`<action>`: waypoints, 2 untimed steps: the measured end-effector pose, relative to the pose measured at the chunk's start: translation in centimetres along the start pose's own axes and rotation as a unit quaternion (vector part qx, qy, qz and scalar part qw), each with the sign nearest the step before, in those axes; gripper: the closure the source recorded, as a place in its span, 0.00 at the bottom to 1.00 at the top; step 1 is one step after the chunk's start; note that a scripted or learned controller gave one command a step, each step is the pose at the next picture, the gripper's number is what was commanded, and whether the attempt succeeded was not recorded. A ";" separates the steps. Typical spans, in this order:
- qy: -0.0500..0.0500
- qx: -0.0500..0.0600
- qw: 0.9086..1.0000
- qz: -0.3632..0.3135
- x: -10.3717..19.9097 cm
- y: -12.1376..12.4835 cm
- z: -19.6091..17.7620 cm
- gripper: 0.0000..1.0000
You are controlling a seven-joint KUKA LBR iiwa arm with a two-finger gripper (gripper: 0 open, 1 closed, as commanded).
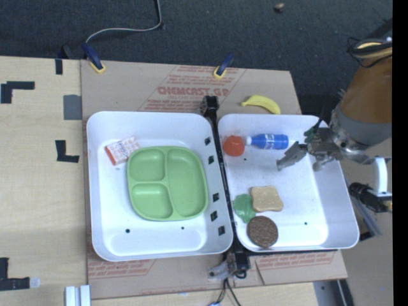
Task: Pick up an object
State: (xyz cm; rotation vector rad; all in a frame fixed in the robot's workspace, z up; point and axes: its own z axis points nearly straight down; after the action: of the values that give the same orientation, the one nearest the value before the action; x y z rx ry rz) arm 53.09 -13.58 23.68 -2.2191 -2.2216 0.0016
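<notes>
Arm: the grey arm with its orange band enters from the right and leans over the far right part of the right bin (331,234).
Gripper: the gripper (305,157) hangs above the bin floor, just right of the bottle.
Fingers: apart, with nothing between them; one dark finger (288,157) slants left toward the bottle, so the spread looks ready for a grasp rather than the end of one.
Bottle: a white and blue bottle (268,141) lies on its side along the far wall, so it would have to be taken across its body.
Red ball: a red-orange ball (234,146) sits touching or just beside the bottle's left end, against the divider.
Near cluster: a slice of toast (266,199), a green piece (243,206) and a brown round cookie (262,231) crowd together in the near left part, well apart from the gripper.
Likely target: my judgement is the bottle, being closest to the open fingers; no object is lifted yet.
Risk: the bottle may roll against the wall, or the ball may get nudged.
Left bin: the left bin (102,234) holds a green divided plate (167,182) and a small red and white packet (121,150).
Outside: a banana (261,103) lies on the cardboard just beyond the right bin's far rim.
</notes>
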 end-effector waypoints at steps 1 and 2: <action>-0.001 -0.004 1.000 0.000 -0.5 0.1 14.9 0.00; 0.002 0.018 1.000 0.004 3.3 13.1 15.5 0.00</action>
State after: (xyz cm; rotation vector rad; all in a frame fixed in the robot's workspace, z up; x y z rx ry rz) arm 66.12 -10.26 8.17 -2.2076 -2.1919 0.0360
